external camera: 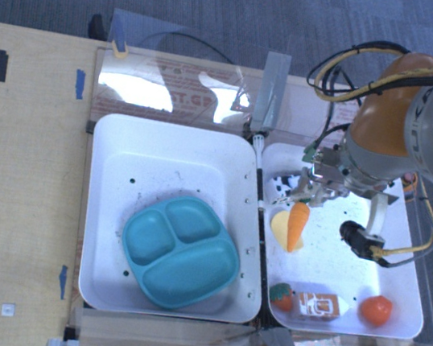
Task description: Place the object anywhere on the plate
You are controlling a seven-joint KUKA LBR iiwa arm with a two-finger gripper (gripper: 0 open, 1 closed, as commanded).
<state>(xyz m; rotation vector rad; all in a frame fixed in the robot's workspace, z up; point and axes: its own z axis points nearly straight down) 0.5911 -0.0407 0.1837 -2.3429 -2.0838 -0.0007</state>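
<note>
Orange carrot (297,226) is hanging point-down just under the gripper (313,193) in the camera view, over the left part of the right bin (409,317), with a pale yellow item (279,227) right beside it; whether the carrot is actually pinched or just overlapping the tool from this angle, I cannot tell, and the fingers themselves are blurring into wrist hardware, so how far apart they are sitting is also a cannot-tell. Teal plate (180,249) is sitting in the left bin (115,144), three compartments, nothing on it, well apart from the carrot across the divider between the bins. Risks, as I'm reading it: if the grip is only catching the carrot's top end, it is likely swinging or slipping out during the traverse and landing back in the right bin or on the bin rims. The yellow item is sitting close enough that it may be getting dragged along or knocked. A low carry height is risking the carrot tip clipping the raised bin edges at the divider. Tomato (375,310), small box (318,305) and a red-green piece (282,296) at the front of the right bin are looking clear of the path. Black-and-white item (282,188) is sitting just behind the gripper.
</note>
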